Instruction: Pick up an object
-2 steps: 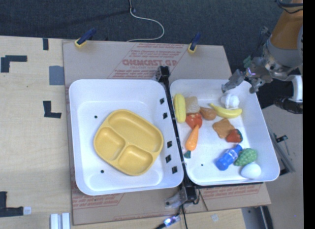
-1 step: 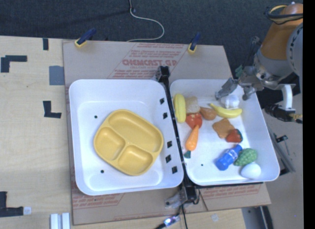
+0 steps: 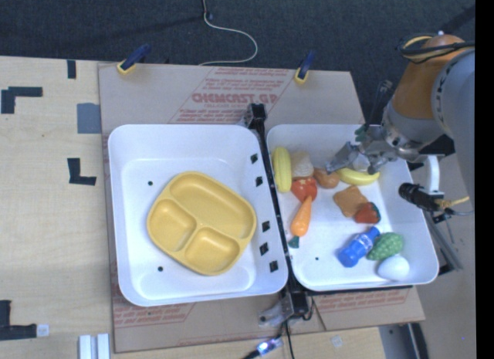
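Yellow plastic banana [image 3: 360, 176] lies in the right bin [image 3: 417, 226] directly beneath the gripper [image 3: 349, 161], whose fingers reach down-left over it; whether they are spread or pressed together cannot be told from this angle. Beside it sit a second banana [image 3: 281, 168], a carrot [image 3: 302, 216], a blue bottle [image 3: 357, 247] and a white egg [image 3: 394, 268], while a yellow divided plate [image 3: 201, 222] rests in the left bin [image 3: 127, 195]

Even, bright light; slightly soft pic (faint shadows).
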Robot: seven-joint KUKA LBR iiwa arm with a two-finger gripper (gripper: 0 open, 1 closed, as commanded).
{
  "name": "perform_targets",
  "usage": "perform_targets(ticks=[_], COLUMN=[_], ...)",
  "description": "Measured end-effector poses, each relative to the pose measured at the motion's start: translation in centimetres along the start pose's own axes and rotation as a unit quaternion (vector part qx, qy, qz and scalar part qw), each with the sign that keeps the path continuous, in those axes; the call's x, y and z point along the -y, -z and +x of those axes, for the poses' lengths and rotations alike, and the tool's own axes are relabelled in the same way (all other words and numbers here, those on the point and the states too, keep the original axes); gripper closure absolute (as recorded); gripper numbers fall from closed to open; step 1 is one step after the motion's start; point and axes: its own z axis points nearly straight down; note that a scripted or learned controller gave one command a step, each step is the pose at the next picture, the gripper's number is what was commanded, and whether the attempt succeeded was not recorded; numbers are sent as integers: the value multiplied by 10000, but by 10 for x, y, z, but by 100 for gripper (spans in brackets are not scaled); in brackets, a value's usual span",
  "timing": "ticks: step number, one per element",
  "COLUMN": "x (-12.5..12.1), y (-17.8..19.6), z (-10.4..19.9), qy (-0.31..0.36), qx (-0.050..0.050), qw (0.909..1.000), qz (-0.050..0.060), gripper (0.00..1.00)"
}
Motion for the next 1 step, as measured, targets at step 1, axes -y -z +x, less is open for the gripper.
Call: perform_targets(ticks=[1], x=[-3], y=[-35], z=[-3], qy=[-5], qx=[54], qw=[10000], qz=[-72], gripper=[0])
